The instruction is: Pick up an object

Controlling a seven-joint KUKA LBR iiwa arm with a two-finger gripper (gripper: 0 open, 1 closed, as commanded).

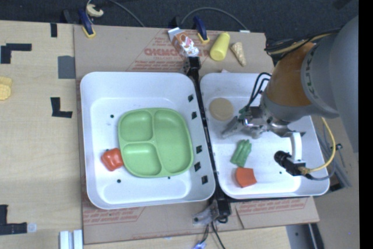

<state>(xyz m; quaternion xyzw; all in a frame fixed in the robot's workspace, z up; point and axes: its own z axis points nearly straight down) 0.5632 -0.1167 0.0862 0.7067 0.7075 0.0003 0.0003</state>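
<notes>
My gripper [238, 127] sits low in the right bin [265, 186], fingers spread apart — open, nothing between them. One fingertip reaches left toward the tan disc [221, 108], near it but I can't tell if it touches. The green piece [240, 152] lies just below the gripper, close under the fingers; contact there is unclear too.

The orange block [245, 177] lies right below the green piece, near the bin's front wall, apart from the gripper.

My arm [303, 87] and its orange band cover most of the right bin's far right corner, and the arm is cut off at the frame edge. A cable loops down my wrist to a black fitting [284, 158] over the bin floor. Finger detail is small and blurry — the spread is readable, the pads are not.

Left bin [93, 90]: green tray [155, 141] with three compartments, and a red piece [112, 158] touching its left edge.

Behind the bins on the bench [35, 143]: a yellow bottle [220, 46], a tan cone [239, 53] just beside it, and a small carton [183, 42].
</notes>
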